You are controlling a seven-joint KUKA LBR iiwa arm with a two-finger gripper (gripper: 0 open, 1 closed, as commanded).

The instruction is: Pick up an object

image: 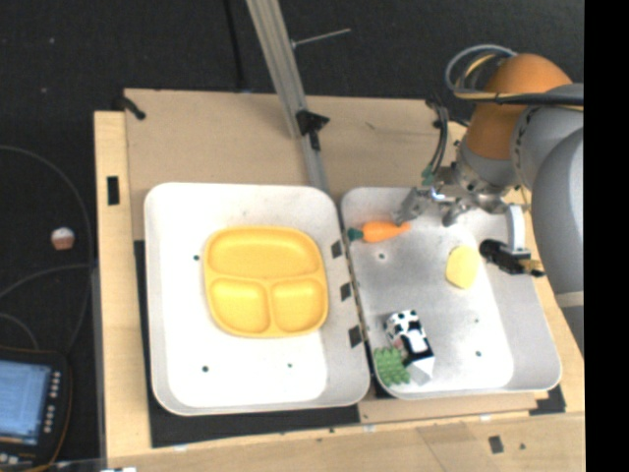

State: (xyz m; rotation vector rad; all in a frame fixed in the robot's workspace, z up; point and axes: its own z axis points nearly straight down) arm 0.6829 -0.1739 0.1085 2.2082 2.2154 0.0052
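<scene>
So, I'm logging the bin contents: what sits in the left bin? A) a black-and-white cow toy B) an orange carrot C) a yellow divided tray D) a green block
C: the yellow divided tray lies in the left bin, while the other items lie in the right bin.

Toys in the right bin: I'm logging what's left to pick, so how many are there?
4: a carrot at the upper left, a lemon right of centre, a cow and a green toy near the front. The arm may hide more.
</scene>
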